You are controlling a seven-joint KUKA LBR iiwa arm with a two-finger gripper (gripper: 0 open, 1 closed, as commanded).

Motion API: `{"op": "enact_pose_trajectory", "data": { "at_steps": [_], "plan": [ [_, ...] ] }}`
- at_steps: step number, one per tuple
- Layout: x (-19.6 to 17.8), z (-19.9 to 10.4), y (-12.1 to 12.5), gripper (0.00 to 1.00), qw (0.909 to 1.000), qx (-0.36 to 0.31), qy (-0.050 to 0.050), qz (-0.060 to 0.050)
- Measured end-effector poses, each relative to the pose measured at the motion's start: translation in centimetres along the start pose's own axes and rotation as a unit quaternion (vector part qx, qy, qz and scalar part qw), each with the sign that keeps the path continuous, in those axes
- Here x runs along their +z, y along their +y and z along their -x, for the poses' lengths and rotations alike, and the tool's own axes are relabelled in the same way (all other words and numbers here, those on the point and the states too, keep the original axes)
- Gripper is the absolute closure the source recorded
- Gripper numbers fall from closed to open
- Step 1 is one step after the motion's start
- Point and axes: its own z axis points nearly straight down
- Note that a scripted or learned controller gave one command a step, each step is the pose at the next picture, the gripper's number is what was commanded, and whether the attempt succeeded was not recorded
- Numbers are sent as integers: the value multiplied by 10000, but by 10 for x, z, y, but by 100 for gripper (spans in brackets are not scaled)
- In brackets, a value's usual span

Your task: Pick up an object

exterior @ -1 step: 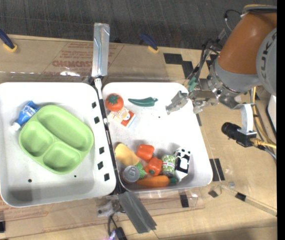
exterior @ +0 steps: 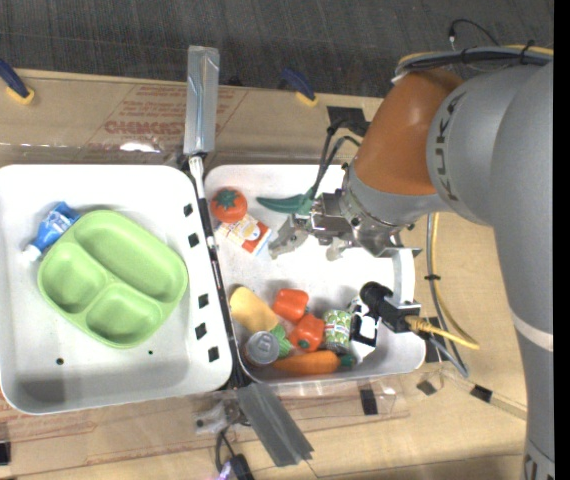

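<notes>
Right bin (exterior: 265, 183) is the landmark. Arm (exterior: 435, 148) reaches over its far right side; gripper (exterior: 300, 230) hangs mid-bin, fingers apart, nothing between them. Green tray (exterior: 112, 276) sits left of it in the other bin. A toy cluster, orange carrot (exterior: 305, 363) included, crowds its near edge. Tomato (exterior: 230, 206) at its far-left corner stands apart, probably the easiest target: centre above it, descend straight, close on its widest part.

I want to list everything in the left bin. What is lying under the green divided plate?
A blue object sticks out from under the upper left edge of the green divided plate in the left bin. The plate covers the rest of it, and anything else beneath cannot be seen.
</notes>
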Motion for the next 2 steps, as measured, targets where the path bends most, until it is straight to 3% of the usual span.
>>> {"op": "enact_pose_trajectory", "data": {
  "at_steps": [1, 2],
  "plan": [
    [119, 0, -36, 0, 9995, 320, 7, 21],
    [109, 1, -36, 100, 9996, 298, 3, 14]
  ]
}}
